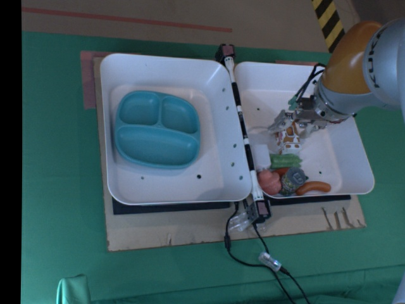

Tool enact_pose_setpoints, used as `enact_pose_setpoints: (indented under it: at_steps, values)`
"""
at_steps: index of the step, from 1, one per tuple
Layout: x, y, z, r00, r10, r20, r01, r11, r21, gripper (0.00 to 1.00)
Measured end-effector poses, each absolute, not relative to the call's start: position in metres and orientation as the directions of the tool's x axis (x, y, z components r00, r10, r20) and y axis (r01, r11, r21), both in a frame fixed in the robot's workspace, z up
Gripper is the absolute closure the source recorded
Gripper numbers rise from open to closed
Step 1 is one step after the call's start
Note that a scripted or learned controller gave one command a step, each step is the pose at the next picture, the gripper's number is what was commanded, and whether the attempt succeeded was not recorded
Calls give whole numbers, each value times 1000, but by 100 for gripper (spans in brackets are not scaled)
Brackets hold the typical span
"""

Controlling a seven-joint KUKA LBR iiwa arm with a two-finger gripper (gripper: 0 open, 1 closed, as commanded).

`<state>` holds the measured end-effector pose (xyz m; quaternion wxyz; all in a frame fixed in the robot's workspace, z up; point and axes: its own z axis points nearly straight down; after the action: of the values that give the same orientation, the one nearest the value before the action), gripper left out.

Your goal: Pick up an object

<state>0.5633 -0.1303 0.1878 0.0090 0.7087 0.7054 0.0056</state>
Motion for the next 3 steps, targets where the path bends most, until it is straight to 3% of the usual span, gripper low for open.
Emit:
enact_pose_setpoints:
  at_steps: [1,2,3]
  values:
    - [497,-125,188,8,1000,-10,1000,-8,27,0]
    - [474,-129,188,7,1000,-10,1000,-7,30,0]
    - [527,-138,187,7,1000,-8,1000,-7,20,0]
